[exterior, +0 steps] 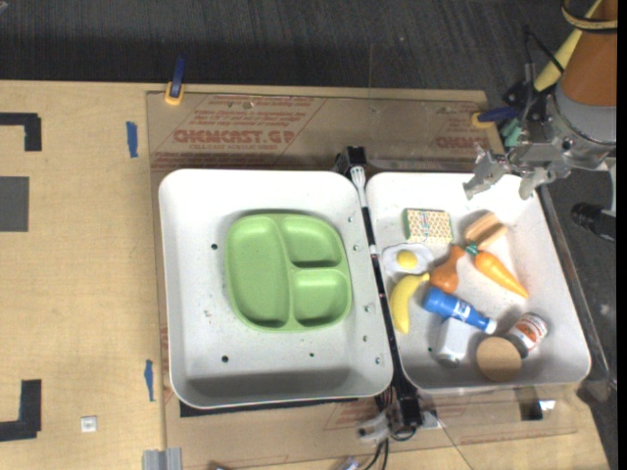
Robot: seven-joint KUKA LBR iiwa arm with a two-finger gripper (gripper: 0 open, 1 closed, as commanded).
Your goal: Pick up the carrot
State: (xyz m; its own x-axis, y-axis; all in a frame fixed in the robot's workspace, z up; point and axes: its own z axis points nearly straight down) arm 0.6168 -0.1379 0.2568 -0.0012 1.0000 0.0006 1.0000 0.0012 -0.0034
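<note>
The tapered orange carrot (pixel 498 268) is seen lying untouched in the right white bin (pixel 563 292), among other toy foods. The metal pincer (pixel 509 174) hovers open and empty above the bin's far edge; grasping remains undone.

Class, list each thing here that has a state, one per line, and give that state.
Orange plastic carrot: lying in the right white bin, not gripped.
Green divided plate: flat in the left white bin.
Metal claw: above the right bin's far edge, holding nothing.
</note>
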